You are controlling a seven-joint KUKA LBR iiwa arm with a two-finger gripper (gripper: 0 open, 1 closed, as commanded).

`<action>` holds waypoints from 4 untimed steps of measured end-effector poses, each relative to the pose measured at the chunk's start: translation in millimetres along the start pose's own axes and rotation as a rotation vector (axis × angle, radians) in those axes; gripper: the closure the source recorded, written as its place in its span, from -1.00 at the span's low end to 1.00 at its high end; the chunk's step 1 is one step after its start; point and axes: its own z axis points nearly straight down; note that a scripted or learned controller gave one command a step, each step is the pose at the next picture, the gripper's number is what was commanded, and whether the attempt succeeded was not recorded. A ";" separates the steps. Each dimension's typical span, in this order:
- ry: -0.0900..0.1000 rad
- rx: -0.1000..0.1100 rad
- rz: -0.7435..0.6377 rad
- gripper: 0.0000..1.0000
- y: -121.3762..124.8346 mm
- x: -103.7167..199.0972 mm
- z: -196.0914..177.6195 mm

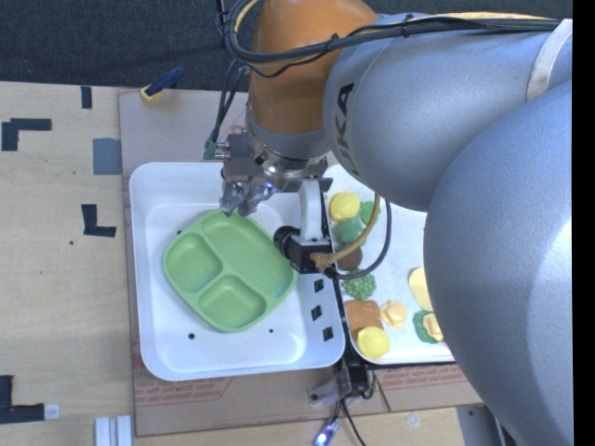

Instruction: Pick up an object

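- A green tray [231,269] with three compartments is laid in the left bin [153,249], tilted against the floor of the bin.
- The gripper [240,199] is placed at the far edge of the tray; whether it is touching cannot be told.
- The state of the jaws cannot be told.
- Small toys, among them a yellow ball [344,204], are kept in the right bin [409,353].

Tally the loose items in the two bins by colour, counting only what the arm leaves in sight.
Green: 3, the divided tray in the left bin, plus one piece and another in the right bin
Yellow: 4
Brown or orange: 1
Total: 8 visible; the arm hides much of the right bin.
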 end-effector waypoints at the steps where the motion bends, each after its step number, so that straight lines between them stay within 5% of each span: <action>1: -0.002 0.002 -0.002 1.00 -0.3 0.4 -9.2; 2: 0.000 0.012 0.010 1.00 -73.6 -56.5 71.6; 3: 0.010 -0.021 0.004 1.00 -72.2 -74.4 -113.9; 4: 0.002 0.003 0.011 1.00 -76.1 -136.3 -46.7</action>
